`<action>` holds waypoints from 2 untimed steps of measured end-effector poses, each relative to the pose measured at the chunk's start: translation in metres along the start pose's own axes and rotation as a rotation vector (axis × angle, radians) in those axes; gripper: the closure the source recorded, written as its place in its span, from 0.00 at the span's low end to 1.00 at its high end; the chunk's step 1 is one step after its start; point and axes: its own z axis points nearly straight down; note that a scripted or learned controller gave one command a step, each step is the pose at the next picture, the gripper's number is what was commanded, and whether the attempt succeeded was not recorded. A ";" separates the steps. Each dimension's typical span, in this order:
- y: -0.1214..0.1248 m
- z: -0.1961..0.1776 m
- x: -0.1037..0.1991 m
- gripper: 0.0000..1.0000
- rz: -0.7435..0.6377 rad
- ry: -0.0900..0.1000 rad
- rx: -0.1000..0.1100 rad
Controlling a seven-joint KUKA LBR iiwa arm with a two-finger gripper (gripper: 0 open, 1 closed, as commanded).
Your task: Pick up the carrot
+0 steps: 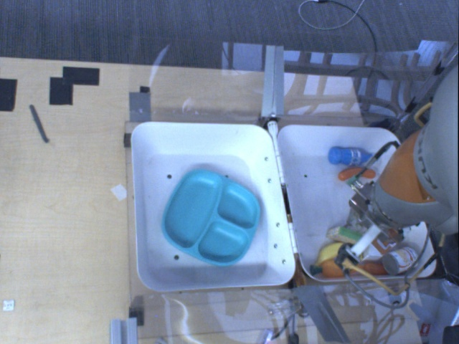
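Carrot: we take the carrot [332, 268] to be the orange tapered piece at the near edge of the right bin [310, 206], thick end toward the near left corner. We are not certain of this.
Close neighbours: a yellow piece [328, 251] touches it on the far side, and a green piece [348, 232] lies just beyond that.
Gripper: the gripper [362, 206] hangs over the right bin's middle right, near the carrot but on its far side. We cannot tell whether it is open or closed, and we see nothing held in it.
Progress: we judge the pick not yet made. The carrot lies on the bin floor, so the approach, the grasp and the lift are all left.
Other orange piece: a smaller orange stick [356, 172] lies just beside a blue bottle [348, 155] at the far side, and could be mistaken for the target.
Edges: the carrot sits close against the near wall and in a cluster, so a descent there has little room.
Open room: the right bin's left half is bare floor.
Left bin: the left bin [150, 192] holds a blue divided plate [213, 216], well apart from the work.
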 end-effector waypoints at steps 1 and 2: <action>-0.024 0.000 0.021 1.00 0.161 -0.003 -0.005; -0.024 0.000 0.019 1.00 -0.078 -0.005 -0.001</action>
